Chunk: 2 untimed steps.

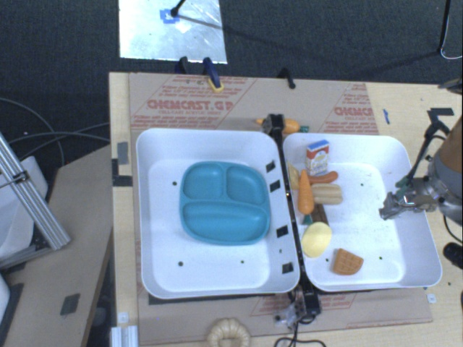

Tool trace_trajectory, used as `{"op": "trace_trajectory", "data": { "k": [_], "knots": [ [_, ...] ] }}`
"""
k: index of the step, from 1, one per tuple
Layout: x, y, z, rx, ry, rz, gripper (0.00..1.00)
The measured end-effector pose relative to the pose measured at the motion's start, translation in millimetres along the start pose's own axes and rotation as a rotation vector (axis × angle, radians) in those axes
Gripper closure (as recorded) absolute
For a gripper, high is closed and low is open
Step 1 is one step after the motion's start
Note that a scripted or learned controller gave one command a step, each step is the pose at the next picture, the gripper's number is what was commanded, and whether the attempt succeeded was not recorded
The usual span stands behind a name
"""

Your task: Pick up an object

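You can read red lettering on the cardboard sheet (246,96) lying under the bins: it looks like "CHEMCAST" followed by a few unclear characters, near eleven o'clock of the scene, and it repeats, slanted and partly cut off, toward one o'clock. The small carton (317,157) bears a label too small to read.

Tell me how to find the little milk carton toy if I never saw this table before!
Look at the right-hand shallow white bin, where the toy food lies along its left wall. At the far end of that row stands the small white carton with a red top and blue label, just beyond the red sausage. It is the only boxy, upright piece there.
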State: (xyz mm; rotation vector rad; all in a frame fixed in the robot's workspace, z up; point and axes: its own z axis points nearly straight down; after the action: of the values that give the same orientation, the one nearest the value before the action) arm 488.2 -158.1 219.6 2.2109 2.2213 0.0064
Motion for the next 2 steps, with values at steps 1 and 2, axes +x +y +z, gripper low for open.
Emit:
{"op": "trace_trajectory", "data": {
  "k": [1, 2],
  "knots": [
    [48.3, 37.0, -4.9, 0.003, 0.004, -0.006, 1.0],
    [88.3, 55.0, -3.5, 0.006, 0.003, -0.004, 1.0]
  ]
}}
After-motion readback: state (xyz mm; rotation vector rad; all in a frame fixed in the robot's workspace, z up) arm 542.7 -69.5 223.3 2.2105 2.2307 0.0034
